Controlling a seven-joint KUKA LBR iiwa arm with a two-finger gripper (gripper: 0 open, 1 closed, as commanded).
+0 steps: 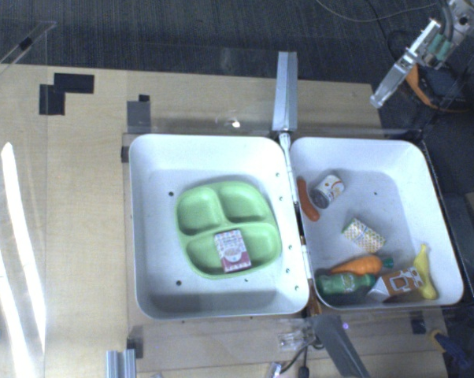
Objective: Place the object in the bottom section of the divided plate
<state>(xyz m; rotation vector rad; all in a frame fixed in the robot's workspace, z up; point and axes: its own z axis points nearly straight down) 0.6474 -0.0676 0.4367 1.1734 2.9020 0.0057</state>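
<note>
My arm is pulled up and away at the far right corner, above the floor beyond the right bin (434, 181), and from here I cannot tell whether my gripper (385, 94) is open or closed, or whether it has hold of anything. The small red-and-white packet (231, 250) lies flat in the bottom section of the green divided plate (208, 211) in the left bin (154, 211). In the right bin lie a can (327, 190), a sausage (305, 199), a carrot (357, 265) and a banana (424, 275).

Grey metal arm (465, 6) w/ silver bracket seg, orange band nr wrist, teal-green bits, dark cables alongside
</note>
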